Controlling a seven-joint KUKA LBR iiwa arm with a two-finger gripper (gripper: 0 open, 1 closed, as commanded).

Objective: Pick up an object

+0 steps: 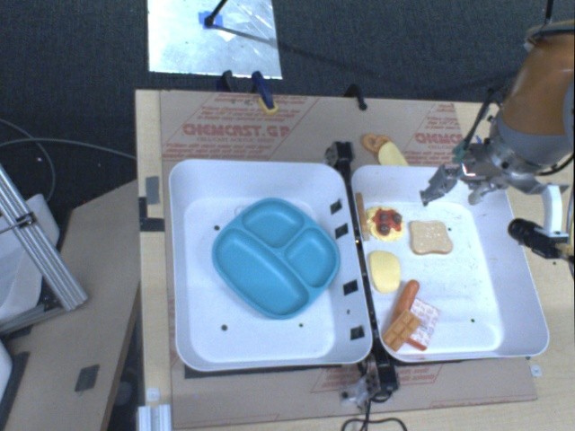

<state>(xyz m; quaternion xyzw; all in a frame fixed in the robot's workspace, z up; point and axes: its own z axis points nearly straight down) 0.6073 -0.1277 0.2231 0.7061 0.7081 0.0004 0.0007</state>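
The near rim of the right bin (449, 353) borders a patch of bare floor on its right half. At the near left corner of this bin lies a waffle (402, 329) with a sausage (406, 296) angled just above it and a red-printed packet (422, 323) touching its right side. Beyond these, close to the divider (361, 268) between the bins, sits a yellow piece (384, 270). Farther in, a small pizza (386, 224) with red toppings lies against the left wall, and a toast slice (430, 237) lies just right of it, apart from it, with open floor on its right and near sides. The left bin (193, 268) holds a blue tray (275, 256) with three compartments, set at a slant near the bin centre, with bare floor around it on all sides. The gripper (442, 187) hangs over the far part of the right bin, beyond the toast and apart from it; nothing is seen between its fingers, and whether they are apart or together cannot be told. The arm (539, 88) enters over the right rim. Beyond the far rim, on the cardboard (296, 124), lie a yellow item (393, 155) and a brown one (373, 142), just beside each other. A blue clip (262, 88) stands at the board's far edge, near a foil sheet (214, 25).
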